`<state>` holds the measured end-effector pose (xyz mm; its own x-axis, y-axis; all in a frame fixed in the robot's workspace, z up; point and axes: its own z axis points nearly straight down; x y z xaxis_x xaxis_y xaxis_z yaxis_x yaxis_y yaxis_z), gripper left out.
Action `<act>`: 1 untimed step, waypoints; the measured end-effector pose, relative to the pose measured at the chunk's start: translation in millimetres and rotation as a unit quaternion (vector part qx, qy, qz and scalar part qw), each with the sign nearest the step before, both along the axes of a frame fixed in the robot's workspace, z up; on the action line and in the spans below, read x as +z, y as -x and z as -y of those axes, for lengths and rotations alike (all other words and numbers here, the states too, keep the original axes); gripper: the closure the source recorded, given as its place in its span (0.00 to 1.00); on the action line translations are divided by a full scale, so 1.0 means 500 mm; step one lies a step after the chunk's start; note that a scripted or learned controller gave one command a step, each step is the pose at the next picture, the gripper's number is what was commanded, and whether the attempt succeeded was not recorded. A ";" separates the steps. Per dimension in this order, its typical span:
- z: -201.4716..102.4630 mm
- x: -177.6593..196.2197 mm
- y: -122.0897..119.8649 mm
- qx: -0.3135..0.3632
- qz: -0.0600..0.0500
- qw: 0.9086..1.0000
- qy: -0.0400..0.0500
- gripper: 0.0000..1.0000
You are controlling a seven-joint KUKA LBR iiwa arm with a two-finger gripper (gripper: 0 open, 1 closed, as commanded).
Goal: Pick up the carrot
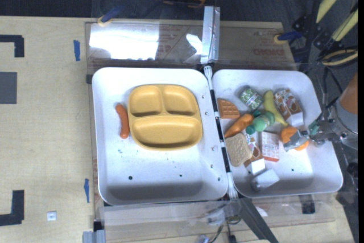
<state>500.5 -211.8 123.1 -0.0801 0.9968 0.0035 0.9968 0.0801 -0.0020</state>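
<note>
- Gripper [310, 135], one: you see it at the right edge of the right bin [327, 176], low over the floor; whether its jaws are open or closed you cannot tell, nor whether anything sits between them.
- Small orange piece [288, 134], one: just beside the gripper, on its left; too small for you to identify.
- Carrot [239, 124], one: orange, lying at a slant in the right bin near the centre divider, leafy green end [261, 120] pointing toward the gripper, well apart from it.
- Toast slice [238, 149], one: just below the carrot.
- Waffle-like brown piece [228, 108], one: just above the carrot.
- Yellow banana-like piece [269, 104], one: upright in the pile.
- Printed packets, you count at least three; the pile is too crowded for a firmer count.
- White bins, two: side by side.
- Yellow divided tray [165, 116], one: three compartments, in the left bin [108, 139].
- Sausage [123, 120], one: orange-red, just left of the tray.
</note>
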 end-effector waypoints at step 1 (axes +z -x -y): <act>-0.033 -0.064 -0.089 -0.081 0.005 0.997 0.001 0.00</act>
<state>545.2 -195.1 91.1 0.0816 0.9967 0.0018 0.9966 -0.0817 0.0083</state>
